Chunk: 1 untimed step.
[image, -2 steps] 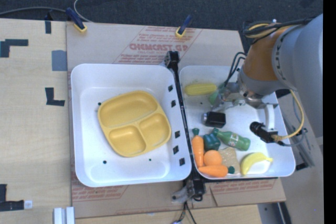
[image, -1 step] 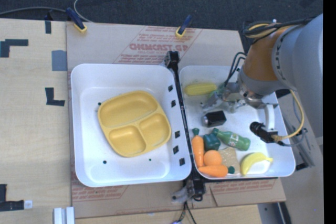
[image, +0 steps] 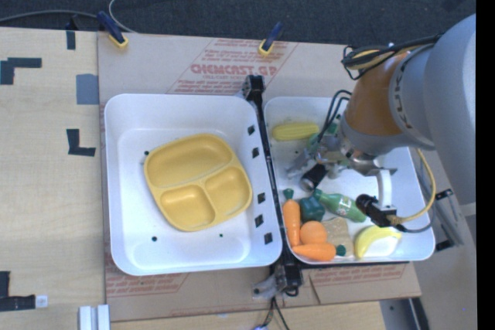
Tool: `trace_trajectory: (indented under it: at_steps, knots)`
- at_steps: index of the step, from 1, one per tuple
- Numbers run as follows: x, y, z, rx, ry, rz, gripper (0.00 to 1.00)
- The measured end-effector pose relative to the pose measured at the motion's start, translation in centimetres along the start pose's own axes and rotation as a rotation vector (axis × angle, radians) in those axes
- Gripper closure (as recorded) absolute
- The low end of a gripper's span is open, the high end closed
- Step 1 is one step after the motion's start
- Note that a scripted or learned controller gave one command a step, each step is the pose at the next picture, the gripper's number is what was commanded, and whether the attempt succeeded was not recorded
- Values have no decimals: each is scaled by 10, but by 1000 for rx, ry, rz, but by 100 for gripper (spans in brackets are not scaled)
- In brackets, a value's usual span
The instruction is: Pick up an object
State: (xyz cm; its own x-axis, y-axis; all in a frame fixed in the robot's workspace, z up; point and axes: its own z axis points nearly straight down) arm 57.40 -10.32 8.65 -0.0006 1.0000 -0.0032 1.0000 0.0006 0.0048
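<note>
camera view | arm (image: 402,100) reaches into right bin (image: 418,243) | gripper (image: 313,170) low near corn (image: 294,130) — finger state cannot be told | carrots (image: 292,222), green bottle (image: 340,205), banana (image: 377,240) at the bin's front | yellow divided tray (image: 198,180) in left bin (image: 128,243)

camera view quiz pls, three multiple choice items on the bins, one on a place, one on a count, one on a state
1. Where does the yellow divided plate lie?
A. left bin
B. right bin
C. on the cardboard

2. How many compartments does the plate have?
A. two
B. three
C. five

3. How does the plate sit?
A. flat, open side up
B. flipped over
C. leaning on the bin wall

Answers: 1 A, it rests in the left bin. 2 B, one long section and two smaller ones. 3 A, its hollows face the camera.
</note>
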Motion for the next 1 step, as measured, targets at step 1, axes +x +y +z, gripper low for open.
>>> trace_trajectory:
  at_steps: [1]
  knots:
    - [0, 1, -10, -1, 1, 0, 100]
